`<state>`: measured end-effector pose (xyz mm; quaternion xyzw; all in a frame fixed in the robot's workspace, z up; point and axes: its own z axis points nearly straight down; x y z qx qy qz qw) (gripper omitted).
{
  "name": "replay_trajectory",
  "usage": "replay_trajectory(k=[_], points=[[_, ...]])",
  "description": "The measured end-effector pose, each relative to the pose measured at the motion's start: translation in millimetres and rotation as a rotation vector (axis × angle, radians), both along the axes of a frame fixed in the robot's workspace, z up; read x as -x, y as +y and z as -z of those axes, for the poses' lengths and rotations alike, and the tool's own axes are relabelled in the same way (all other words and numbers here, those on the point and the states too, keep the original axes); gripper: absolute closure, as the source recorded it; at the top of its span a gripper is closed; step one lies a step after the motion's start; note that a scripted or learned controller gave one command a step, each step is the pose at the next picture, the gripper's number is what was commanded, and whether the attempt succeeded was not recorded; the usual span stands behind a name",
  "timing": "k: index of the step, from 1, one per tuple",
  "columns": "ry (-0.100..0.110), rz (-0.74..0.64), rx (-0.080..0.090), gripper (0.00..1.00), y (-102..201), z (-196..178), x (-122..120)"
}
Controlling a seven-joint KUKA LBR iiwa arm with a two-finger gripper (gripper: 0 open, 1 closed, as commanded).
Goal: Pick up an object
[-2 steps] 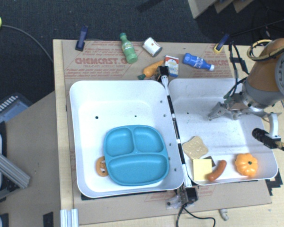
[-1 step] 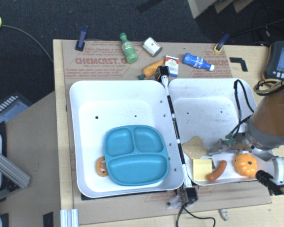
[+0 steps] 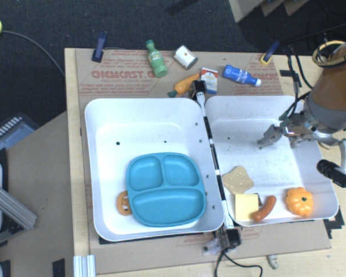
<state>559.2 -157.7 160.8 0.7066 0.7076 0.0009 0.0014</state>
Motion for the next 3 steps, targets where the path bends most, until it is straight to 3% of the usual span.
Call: replay_trajectory(k=[1,2,3], points=[[0.001,0.000,0.000,0.00,15,6,-26],[0.005,0.003,-0.001,0.00,-4,-29,80],[0.003,0.002,-0.001,1.00,-4,-38,80]])
